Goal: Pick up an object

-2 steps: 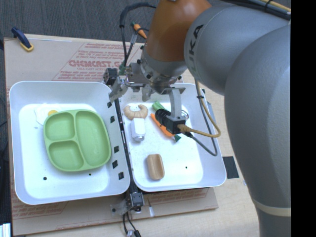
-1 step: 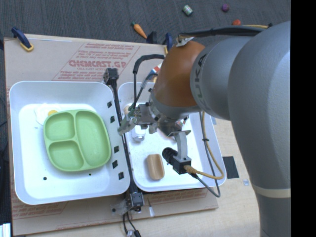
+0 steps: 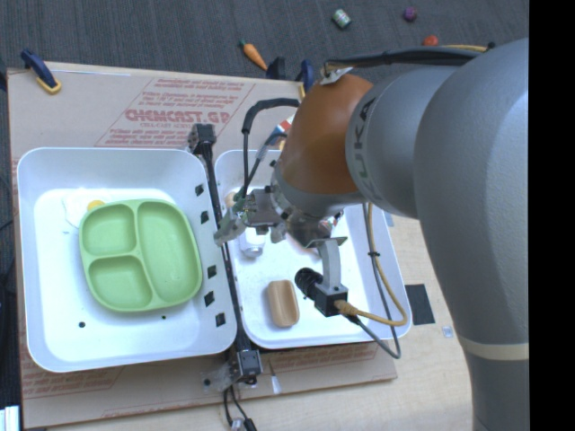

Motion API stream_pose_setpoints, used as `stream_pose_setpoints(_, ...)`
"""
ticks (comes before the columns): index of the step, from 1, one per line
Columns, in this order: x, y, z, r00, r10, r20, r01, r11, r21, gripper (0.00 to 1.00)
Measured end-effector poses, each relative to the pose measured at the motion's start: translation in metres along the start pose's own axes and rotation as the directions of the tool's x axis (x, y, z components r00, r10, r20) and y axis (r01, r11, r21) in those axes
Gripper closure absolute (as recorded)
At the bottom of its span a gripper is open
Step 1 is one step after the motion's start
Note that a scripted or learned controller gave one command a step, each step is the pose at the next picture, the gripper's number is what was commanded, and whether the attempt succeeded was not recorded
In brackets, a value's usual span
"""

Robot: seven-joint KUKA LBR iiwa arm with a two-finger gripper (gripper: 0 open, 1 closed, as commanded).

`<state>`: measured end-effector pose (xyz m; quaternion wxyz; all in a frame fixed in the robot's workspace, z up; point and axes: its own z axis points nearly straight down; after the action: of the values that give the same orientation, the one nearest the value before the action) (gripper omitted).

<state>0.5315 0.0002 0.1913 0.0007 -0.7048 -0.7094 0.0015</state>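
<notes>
Toward the front of the right bin (image 3: 382, 326) lies a tan, rounded, loaf-shaped block (image 3: 282, 303), lengthwise front to back, untouched. Just above it hangs the gripper (image 3: 254, 232), low over the bin floor; whether the jaws are open cannot be told. Left bin (image 3: 45, 330) holds a green divided plate (image 3: 139, 254).

Robotics lab, industrial arm (image 3: 449, 133), white bins (image 3: 36, 241), cabled bench
</notes>
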Motion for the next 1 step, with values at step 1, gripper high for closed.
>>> stream_pose_setpoints(1, -0.0771, 0.0509, -0.0005, 1.0, 0.003, 0.0, -0.003, 1.0, -0.001, 0.0)
